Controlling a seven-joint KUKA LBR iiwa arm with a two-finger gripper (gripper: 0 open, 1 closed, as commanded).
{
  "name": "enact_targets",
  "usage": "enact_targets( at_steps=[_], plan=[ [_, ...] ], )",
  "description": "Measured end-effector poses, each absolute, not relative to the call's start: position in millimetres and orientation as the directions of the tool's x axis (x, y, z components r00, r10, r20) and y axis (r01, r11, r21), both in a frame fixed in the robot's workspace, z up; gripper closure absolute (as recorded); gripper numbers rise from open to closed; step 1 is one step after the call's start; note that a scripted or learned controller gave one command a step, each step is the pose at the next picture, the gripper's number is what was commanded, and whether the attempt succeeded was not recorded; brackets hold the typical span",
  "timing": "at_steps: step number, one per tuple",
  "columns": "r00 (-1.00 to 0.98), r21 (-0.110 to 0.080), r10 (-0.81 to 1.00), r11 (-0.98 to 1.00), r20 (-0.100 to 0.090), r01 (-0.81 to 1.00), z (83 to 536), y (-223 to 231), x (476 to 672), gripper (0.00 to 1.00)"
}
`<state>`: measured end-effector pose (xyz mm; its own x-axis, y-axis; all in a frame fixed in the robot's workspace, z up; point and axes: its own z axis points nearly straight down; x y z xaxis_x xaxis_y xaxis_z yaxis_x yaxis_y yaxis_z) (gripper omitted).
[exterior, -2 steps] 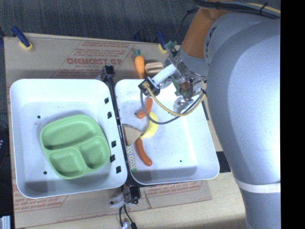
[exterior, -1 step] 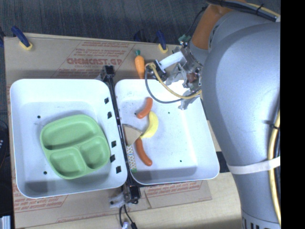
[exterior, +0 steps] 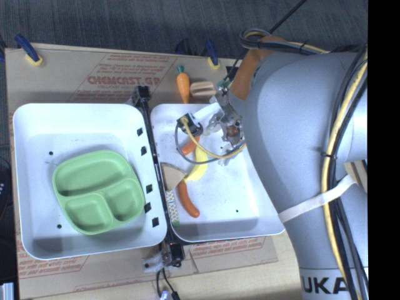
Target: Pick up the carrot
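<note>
The carrot, orange with a green top, lies on the cardboard just beyond the far rim of the right bin. It is outside the bin. My gripper hangs over the far part of the right bin, to the right of the carrot and nearer the camera than it. Nothing shows between gripper and carrot, and they are apart.
A tan block sits right of the carrot. The right bin holds a red-orange sausage, a yellow banana, a small orange piece and a patterned strip. A green divided plate lies in the left bin.
</note>
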<state>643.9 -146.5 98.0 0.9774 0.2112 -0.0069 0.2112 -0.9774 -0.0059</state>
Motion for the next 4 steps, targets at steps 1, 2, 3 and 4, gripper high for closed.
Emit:
enact_targets(
  at_steps=[1,2,3,4],
  plan=[
    [0.952,-0.006,0.307,-0.952,-0.005,0.307,91.0,-96.4,617.3,0.00],
    [0.971,-0.004,0.240,-0.971,-0.002,0.240,192.2,-57.4,614.9,0.00],
    [0.968,-0.003,0.250,-0.968,-0.003,0.250,227.3,-74.5,635.9,0.00],
    [0.934,-0.004,0.357,-0.934,-0.004,0.357,91.0,-172.2,641.9,0.00]
  ],
)
